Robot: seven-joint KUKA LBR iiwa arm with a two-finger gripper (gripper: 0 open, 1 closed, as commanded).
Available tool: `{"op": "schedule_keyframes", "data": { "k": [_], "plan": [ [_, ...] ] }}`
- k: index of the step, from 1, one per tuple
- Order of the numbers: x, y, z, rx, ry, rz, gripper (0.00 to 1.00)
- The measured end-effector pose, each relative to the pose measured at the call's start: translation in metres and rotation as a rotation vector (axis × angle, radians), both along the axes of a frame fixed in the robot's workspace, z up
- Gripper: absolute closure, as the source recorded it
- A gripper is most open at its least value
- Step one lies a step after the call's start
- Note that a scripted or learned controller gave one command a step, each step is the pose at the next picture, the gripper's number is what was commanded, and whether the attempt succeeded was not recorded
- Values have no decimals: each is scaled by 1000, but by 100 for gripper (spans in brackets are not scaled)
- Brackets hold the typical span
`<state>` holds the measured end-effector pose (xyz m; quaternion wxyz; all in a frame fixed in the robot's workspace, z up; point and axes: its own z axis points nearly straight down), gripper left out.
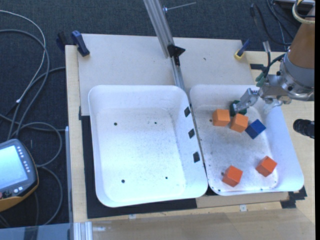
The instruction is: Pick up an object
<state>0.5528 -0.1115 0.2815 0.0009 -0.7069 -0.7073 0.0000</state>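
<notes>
In the right bin (285,134) lie several blocks. Two orange blocks (221,117) (239,122) sit side by side near the bin's middle, with a blue block (256,128) just right of them. Two more orange blocks (266,166) (232,176) rest near the front wall. A small dark green piece (234,106) shows just behind the middle orange blocks. My gripper (244,103) reaches in from the right and hangs low over the bin's back half, its tip right beside the green piece and just above the second orange block. Nothing is visibly held.
The left bin (100,109) stands next to the right one, with black clips (191,133) along the shared wall. A slanted metal rail (159,21) runs from the top down to the bins. Cables and a handheld screen (15,169) lie left of the bench.
</notes>
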Motion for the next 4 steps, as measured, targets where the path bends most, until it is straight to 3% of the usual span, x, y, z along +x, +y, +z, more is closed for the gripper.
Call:
{"op": "schedule_keyframes", "data": {
  "k": [1, 2, 3, 4],
  "plan": [
    [9, -4, -127, 2, 9, -1, 0],
    [-5, -67, -160, 1, 6, -6, 0],
    [61, -17, -182, -1, -4, 5, 0],
    [60, -20, -170, -2, -4, 2, 100]
  ]
}}
